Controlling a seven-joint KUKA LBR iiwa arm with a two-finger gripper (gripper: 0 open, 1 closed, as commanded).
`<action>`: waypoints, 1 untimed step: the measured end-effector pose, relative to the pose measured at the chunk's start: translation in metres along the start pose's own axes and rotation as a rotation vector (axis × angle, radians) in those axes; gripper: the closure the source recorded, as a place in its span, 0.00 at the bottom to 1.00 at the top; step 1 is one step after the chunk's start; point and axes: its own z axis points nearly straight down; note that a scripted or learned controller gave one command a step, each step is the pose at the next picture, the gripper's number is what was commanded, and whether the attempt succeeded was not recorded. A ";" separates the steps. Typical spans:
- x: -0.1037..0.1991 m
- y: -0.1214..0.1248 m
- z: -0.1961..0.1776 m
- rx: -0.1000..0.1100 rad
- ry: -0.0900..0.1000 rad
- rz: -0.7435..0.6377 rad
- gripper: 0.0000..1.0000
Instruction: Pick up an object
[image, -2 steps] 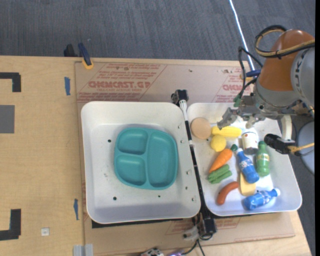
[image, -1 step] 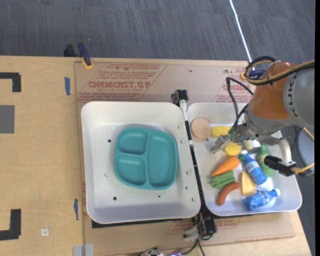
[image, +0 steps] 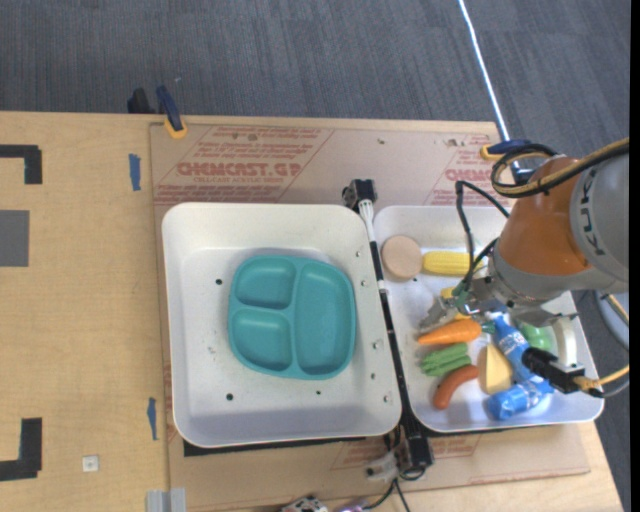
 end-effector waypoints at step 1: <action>-0.001 0.002 -0.011 -0.005 -0.003 0.001 1.00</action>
